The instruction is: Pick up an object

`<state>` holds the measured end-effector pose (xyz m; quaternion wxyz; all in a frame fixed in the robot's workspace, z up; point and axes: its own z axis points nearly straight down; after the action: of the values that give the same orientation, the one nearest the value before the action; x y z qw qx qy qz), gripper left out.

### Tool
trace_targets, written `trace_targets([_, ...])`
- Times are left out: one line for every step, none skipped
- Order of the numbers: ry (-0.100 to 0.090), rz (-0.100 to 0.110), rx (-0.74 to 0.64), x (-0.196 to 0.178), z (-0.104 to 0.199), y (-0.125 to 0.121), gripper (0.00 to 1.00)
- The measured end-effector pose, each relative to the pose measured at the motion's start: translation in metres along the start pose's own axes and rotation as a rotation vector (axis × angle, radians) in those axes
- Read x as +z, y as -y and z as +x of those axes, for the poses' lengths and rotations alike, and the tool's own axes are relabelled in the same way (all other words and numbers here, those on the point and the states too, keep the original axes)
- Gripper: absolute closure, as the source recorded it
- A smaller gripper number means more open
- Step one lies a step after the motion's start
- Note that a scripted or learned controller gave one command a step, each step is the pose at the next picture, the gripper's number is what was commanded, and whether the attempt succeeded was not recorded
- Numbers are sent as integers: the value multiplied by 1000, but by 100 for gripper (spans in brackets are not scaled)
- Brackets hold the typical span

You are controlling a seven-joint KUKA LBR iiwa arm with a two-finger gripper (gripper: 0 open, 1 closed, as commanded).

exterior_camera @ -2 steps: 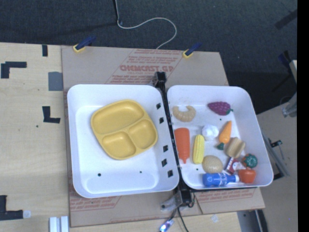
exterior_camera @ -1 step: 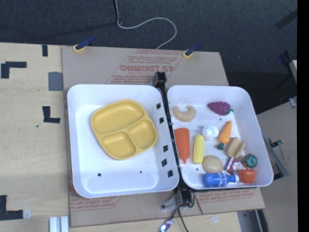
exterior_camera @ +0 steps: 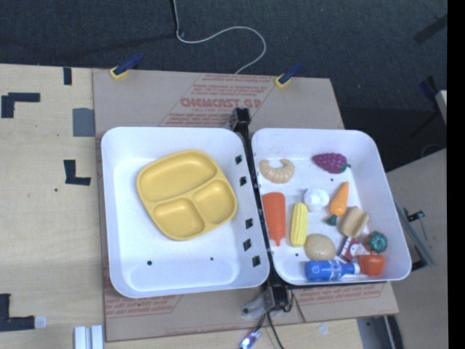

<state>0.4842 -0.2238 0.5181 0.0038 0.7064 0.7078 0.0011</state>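
Toy foods (exterior_camera: 320, 217) — right bin (exterior_camera: 378, 158) — heaped together

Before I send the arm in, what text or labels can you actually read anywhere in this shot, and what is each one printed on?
"CHEMCAST GP", red print, faint and partly guessed, on the brown cardboard sheet under the bins.
More red lines above and below it on that sheet: too blurred to read.
Red print on the cardboard's front edge below the right bin: too blurred.
Label on the blue bottle in the right bin: too small to read.
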Motion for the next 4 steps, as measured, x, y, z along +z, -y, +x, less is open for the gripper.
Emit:
trace_targets([-3,9,2,24,0,0,100])
trace_targets([-3,9,2,49,0,1,100])
trace_targets([-4,10,2,81,0,1,100])
trace_targets([-1,2,0,31,0,0,100])
